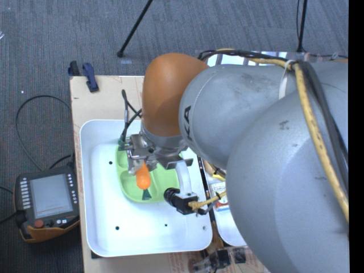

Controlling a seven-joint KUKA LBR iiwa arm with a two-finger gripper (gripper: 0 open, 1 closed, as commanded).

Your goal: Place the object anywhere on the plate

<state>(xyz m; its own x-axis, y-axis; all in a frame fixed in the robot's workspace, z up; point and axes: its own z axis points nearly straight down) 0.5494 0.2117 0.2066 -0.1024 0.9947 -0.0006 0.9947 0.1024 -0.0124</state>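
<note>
One arm point(267, 129) is mine, grey, with one orange band point(168, 92) above the wrist. Below me I count two white bins: the left bin point(99, 220) in full, the right bin point(230, 232) as a sliver past my own bulk. In the left bin lies one green plate point(128, 189), and over it one orange carrot point(143, 178) with a dark green tip. On the tabletop point(102, 98) there is one blue clamp point(90, 77) (perhaps with a second, darker one beside it; that corner is hard to read). On the floor sits one teach pendant point(48, 201), and two stand legs point(139, 19) cross the carpet.
</note>
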